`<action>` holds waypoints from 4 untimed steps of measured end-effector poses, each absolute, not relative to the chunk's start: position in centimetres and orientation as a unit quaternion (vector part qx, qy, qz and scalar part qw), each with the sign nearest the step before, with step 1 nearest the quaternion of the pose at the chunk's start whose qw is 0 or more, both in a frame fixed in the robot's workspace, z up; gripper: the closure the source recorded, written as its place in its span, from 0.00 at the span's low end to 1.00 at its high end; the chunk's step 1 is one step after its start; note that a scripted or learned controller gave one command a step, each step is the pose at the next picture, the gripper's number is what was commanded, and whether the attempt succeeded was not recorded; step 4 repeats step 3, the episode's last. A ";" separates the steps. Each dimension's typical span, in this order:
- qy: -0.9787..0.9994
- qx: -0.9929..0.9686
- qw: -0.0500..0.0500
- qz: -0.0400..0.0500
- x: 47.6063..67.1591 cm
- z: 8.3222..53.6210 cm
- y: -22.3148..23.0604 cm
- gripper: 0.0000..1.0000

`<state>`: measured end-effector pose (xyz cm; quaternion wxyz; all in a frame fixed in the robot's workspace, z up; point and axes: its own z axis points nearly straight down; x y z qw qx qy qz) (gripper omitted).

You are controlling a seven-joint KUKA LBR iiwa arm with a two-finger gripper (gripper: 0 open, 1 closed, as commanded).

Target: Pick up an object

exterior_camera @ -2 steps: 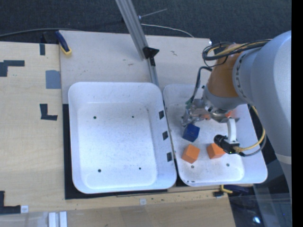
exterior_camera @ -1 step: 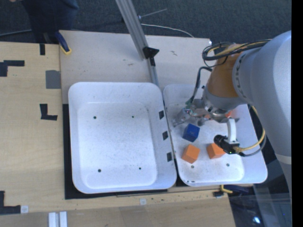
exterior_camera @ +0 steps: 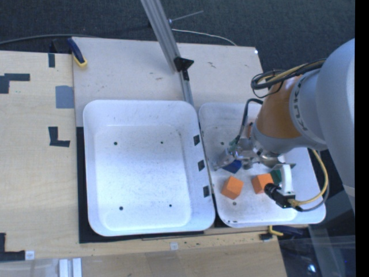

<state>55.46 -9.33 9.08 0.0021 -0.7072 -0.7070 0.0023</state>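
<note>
You are looking down at a slant on a bench with two shallow white bins set side by side. The left bin (exterior_camera: 138, 166) holds nothing you could pick. The grey arm (exterior_camera: 323, 108), with its orange band, reaches in from the right over the right bin (exterior_camera: 259, 215). Its gripper (exterior_camera: 233, 157) hangs low in the middle of that bin, right over a small blue object (exterior_camera: 232, 167) that touches or sits just under the tips; whether the claw is spread or clenched on it cannot be made out. Just below the gripper lies an orange block (exterior_camera: 233, 187), apart from the tips. A second orange block (exterior_camera: 262, 183) lies to its right, beside a green and white piece (exterior_camera: 282, 175) near the arm's wrist
</note>
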 end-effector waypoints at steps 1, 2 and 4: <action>-0.708 -0.707 0.002 0.001 55.6 10.1 -9.2 1.00; -0.710 -0.704 -0.001 -0.003 56.2 19.6 -2.2 1.00; -0.710 -0.704 0.003 0.001 52.6 19.1 5.3 1.00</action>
